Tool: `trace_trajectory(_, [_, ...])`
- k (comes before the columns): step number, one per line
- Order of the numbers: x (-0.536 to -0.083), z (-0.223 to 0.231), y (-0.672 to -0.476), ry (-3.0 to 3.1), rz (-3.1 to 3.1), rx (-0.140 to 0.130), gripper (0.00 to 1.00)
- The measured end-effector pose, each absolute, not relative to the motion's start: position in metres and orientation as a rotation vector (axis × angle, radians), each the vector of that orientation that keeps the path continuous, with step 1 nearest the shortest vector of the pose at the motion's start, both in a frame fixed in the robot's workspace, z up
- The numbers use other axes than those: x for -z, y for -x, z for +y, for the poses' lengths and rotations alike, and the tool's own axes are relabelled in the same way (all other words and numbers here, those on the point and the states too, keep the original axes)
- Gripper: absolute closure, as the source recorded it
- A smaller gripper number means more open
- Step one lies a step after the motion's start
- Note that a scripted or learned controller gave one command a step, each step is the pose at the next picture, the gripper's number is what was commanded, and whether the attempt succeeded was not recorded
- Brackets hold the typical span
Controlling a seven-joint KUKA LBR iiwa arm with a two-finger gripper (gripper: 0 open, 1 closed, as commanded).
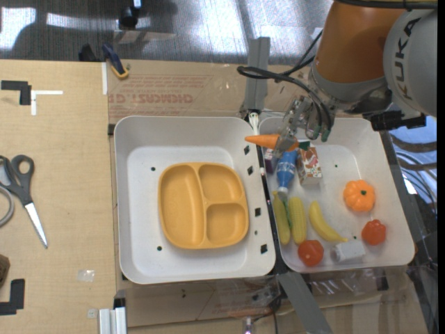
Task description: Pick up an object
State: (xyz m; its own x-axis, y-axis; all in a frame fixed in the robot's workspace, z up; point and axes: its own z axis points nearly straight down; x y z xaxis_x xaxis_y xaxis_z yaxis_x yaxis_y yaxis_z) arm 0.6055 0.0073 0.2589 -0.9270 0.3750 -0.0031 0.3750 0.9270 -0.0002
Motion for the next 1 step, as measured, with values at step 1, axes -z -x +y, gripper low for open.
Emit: trace_trajectory(1, [-0.2533,0.0472,-0.5182,-1.054,2.96,0.002,1.0])
